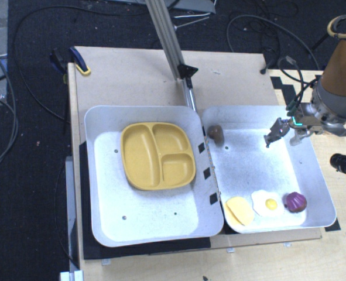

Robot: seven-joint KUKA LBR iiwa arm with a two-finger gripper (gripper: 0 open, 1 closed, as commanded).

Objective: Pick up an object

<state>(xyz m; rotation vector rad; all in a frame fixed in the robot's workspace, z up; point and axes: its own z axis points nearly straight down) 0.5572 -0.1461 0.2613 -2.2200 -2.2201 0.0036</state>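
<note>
The dark two-finger gripper (276, 134) hung over the right shallow white bin (313, 174), seemingly spread and pinching nothing, small brown lump (216, 134) nearest for picking.

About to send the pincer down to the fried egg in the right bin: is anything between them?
Nothing visible. The pincer hangs over the right bin's upper part, and the fried egg lies near the front edge, between a yellow piece and a purple piece. Bare bin floor separates them.
</note>
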